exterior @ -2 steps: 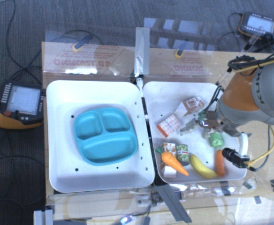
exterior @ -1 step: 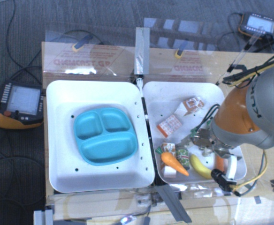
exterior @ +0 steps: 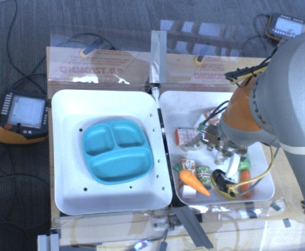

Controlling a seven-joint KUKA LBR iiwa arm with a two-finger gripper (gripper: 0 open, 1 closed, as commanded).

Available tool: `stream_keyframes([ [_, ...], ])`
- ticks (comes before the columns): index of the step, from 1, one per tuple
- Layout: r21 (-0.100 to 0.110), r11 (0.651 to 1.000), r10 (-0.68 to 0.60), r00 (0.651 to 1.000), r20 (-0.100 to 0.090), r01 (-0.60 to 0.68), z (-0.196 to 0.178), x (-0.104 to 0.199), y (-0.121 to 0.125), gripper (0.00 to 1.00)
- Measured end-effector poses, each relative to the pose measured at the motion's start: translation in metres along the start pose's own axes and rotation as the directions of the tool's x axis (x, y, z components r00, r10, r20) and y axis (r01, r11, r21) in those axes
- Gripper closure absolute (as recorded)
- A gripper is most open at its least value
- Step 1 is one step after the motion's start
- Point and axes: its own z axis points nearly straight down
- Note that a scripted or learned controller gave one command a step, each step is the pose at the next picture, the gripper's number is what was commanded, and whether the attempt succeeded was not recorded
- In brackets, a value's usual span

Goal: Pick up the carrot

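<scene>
1. Plainly, the carrot (exterior: 194,182) lies in the right bin (exterior: 191,102), at its front
2. Gripper (exterior: 226,160) hangs just right of it; the wrist hides its lower parts, grip unreadable

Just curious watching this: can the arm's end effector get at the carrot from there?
Probably yes. The carrot lies uncovered atop the right bin's clutter, with the end effector just beside it; close-packed neighbours could hinder a clean grip.
</scene>
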Motion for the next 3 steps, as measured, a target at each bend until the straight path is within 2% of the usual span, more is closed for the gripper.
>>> stream_keyframes([
  [1, 0.012, 0.946, 0.323, 0.946, 0.007, -0.324, -0.014, -0.030, 0.038, 0.00],
  [2, -0.003, 0.971, 0.239, 0.971, -0.004, -0.239, -0.001, -0.050, -0.020, 0.00],
  [3, 0.011, 0.884, 0.468, 0.884, 0.008, -0.468, -0.167, -0.091, -0.014, 0.00],
])
